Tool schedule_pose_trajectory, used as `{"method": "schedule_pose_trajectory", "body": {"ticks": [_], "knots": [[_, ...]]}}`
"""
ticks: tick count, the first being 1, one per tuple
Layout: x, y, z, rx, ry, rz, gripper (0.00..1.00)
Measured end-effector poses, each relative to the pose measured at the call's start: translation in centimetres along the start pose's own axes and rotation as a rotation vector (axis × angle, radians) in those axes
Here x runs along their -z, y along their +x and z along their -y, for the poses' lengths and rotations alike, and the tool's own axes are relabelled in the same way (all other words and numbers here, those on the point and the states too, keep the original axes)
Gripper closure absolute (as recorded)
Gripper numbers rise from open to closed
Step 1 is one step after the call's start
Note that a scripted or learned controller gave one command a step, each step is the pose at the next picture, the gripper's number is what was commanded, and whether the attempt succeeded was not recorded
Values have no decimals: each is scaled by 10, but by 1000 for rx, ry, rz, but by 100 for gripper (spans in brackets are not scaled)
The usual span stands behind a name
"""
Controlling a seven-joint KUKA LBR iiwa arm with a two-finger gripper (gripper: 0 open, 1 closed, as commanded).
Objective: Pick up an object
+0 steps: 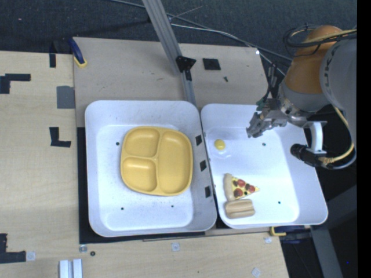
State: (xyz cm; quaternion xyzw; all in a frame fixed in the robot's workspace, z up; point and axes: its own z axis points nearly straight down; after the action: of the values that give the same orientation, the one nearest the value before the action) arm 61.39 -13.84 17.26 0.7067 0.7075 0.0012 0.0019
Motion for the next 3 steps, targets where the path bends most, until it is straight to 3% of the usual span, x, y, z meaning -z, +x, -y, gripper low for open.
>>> {"method": "schedule_pose_trajectory", "body": {"ticks": [1,2,3], "knots": [[61,-4,4,0,0,0,100],[63,-4,4,-1,5,-1,100],[66,55,18,5,6,-2,100]]}}
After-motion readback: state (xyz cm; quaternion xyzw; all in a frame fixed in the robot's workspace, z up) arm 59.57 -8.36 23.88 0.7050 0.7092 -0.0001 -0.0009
